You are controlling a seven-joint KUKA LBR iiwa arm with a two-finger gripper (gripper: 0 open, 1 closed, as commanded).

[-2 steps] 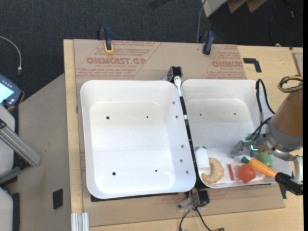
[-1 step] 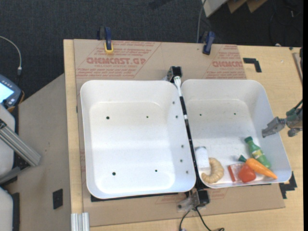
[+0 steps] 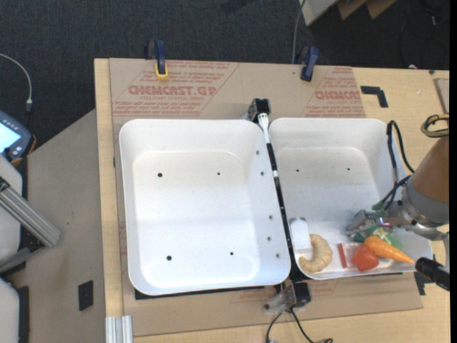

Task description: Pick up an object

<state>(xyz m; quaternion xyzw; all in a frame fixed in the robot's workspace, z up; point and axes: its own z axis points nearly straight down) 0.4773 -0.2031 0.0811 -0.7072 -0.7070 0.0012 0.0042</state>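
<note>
Several small objects lie bunched in the near right corner of the right bin (image 3: 321, 138). A tan croissant-shaped piece (image 3: 318, 254) curls beside a small white block (image 3: 298, 232). A red tomato-like ball (image 3: 365, 259) and an orange carrot (image 3: 387, 249) lie further right, with a flat red-and-white strip (image 3: 344, 254) between them and the croissant. My gripper (image 3: 365, 224) hangs low just above the carrot and the tomato, at the end of the grey arm (image 3: 432, 191) coming in from the right. Nothing shows clearly held in it.
The left bin (image 3: 143, 141) sits beside the right one, with a black divider rail (image 3: 275, 184) running between them. Blue clamps (image 3: 159, 54) (image 3: 309, 61) hold the cardboard-covered bench at its far edge. A cable (image 3: 394, 148) loops over the right bin's far right wall.
</note>
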